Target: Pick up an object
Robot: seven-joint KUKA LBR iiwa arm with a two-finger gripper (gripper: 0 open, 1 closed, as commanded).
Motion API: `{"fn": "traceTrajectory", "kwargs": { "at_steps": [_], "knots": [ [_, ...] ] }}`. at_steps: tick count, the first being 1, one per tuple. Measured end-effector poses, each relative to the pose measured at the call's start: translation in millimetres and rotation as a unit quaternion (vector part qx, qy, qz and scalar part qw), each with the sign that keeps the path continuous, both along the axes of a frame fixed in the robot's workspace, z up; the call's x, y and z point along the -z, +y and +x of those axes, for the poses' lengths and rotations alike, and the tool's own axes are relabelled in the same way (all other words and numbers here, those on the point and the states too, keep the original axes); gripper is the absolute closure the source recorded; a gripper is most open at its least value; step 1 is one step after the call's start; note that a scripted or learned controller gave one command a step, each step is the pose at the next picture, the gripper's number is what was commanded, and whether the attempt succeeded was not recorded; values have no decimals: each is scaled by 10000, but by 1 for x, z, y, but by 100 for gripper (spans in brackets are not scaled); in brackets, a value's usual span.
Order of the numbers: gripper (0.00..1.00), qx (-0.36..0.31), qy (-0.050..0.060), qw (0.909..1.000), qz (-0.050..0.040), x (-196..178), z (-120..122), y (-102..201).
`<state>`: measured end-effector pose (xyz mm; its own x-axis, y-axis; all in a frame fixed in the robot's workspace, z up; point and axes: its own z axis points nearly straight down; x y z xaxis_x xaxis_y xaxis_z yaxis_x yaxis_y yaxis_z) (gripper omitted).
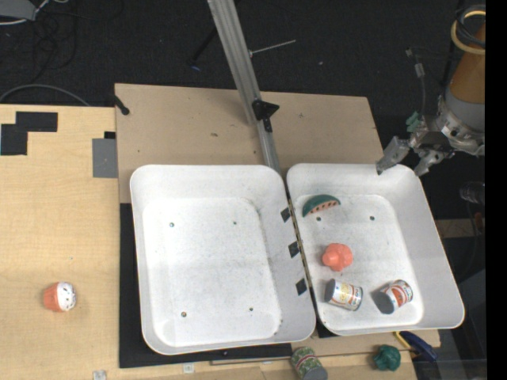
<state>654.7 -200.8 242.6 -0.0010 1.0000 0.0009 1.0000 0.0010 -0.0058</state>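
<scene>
Sitting in the right bin (428, 236), left to right: watermelon slice (322, 204) at far left, red ball (337, 256) mid, two tipped cans (344, 294) (393, 296) along the near side. Gripper (409, 157) hangs over the bin's far right corner, jaws spread, grasping nothing.

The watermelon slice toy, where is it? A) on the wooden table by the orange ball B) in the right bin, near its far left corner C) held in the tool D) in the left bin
B: the watermelon slice lies in the right bin, at its far left corner, apart from the tool at the bin's far right edge.
</scene>
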Motion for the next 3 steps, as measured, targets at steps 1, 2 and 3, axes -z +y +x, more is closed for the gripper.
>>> {"fn": "traceTrajectory", "kwargs": {
  "at_steps": [1, 2, 3],
  "knots": [
    [0, 1, 8, 10000, 2, 52, -9, -5],
    [0, 4, 7, 10000, 2, 105, -5, -13],
    [100, -2, -23, 10000, -5, 90, -3, -13]
  ]
}}
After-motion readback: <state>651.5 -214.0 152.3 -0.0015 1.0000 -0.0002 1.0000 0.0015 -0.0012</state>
